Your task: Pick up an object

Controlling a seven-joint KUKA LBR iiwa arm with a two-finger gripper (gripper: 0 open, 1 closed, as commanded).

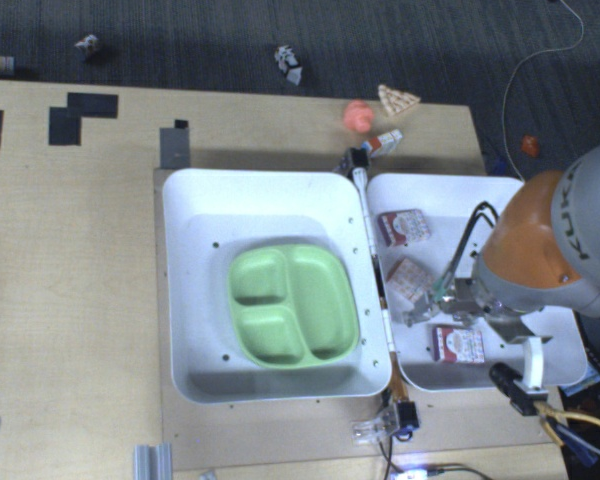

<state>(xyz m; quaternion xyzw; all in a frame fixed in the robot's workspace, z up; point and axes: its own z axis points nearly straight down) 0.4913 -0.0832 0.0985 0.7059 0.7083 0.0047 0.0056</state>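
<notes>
The right bin holds three small red-and-white packets: one at the back, one in the middle and one near the front. My gripper hangs low over this bin, between the middle packet and the front packet, close to the middle one's front edge. Nothing visibly sits in its grasp. The grey arm with its orange band covers the bin's right part.
A green divided plate lies in the left bin. Behind the bins lie a pink ball, a pizza-slice toy and a small tube. Cables run along the front right.
</notes>
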